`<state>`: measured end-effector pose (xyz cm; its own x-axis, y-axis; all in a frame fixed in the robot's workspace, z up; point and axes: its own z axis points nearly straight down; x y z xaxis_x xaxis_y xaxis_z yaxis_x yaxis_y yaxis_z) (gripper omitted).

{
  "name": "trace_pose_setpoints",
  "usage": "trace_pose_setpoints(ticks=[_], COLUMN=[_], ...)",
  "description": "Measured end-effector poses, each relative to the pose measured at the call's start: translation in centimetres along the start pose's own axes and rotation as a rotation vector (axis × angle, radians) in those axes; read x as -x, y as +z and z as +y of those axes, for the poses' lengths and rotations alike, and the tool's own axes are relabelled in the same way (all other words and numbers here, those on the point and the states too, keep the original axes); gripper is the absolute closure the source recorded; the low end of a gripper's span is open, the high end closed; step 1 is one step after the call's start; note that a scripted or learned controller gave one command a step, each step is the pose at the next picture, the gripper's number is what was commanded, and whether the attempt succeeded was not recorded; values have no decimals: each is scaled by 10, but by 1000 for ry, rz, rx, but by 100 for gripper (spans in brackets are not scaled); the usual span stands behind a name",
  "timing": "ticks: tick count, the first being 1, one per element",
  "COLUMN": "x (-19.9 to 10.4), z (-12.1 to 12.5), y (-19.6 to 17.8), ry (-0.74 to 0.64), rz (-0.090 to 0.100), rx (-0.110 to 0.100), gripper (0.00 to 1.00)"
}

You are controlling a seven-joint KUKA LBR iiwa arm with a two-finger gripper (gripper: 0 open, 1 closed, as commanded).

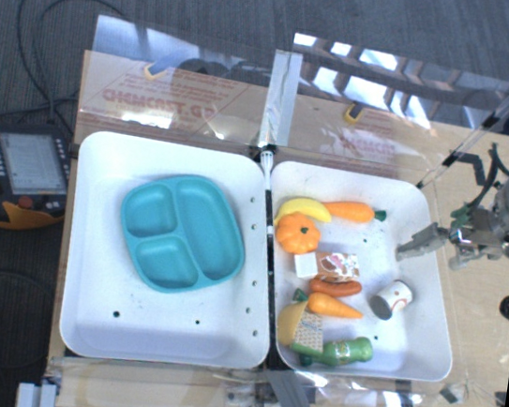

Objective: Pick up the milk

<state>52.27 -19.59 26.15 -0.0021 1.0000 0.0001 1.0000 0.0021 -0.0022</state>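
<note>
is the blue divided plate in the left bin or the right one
In the left bin. The blue divided plastic plate lies flat on the left white bin's floor, apart from the food.

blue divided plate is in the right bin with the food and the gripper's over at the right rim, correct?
Not quite. The camera view shows the blue divided plate in the left bin, by itself. The food, such as the pumpkin and the carrots, lies in the right bin. The rest holds: the gripper is at the right bin's right rim.
</note>
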Motion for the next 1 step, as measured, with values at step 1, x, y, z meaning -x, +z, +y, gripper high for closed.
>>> trace_pose_setpoints(ticks=[1], x=[14], z=[-26], y=[164], ry=[9], rz=[7], rx=[5], gripper=[0])
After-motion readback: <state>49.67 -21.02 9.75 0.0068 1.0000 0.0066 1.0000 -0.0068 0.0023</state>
